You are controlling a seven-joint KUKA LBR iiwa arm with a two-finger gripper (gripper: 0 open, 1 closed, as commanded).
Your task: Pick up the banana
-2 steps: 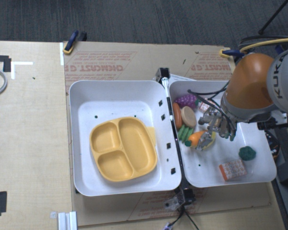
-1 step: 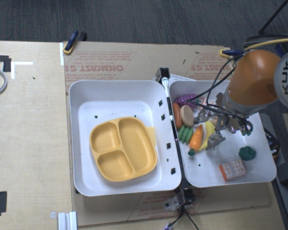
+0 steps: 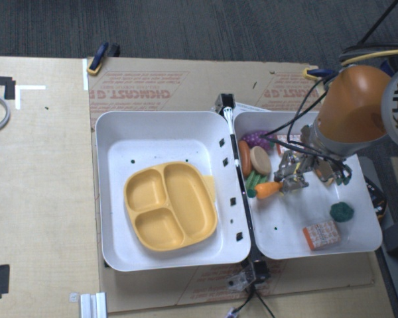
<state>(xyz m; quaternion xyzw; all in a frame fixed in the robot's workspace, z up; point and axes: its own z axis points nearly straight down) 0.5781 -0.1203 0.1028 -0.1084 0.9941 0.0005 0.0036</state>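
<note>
dark carpet floor (image 3: 205, 15), cardboard-covered bench (image 3: 40, 197)

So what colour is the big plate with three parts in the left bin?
Yellow. The divided plate shows plainly in the camera view.

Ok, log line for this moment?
gripper over right bin | near carrot | fingers unclear | banana not identified | yellow tray in left bin

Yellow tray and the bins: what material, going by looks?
Yellow tray: likely moulded plastic, matte to satin; uniform colour, rounded divider ribs, soft sheen. Left bin and right bin: probably thin formed plastic, smooth semi-gloss white; rounded corners, thin rims. Can't confirm from the image alone.
</note>
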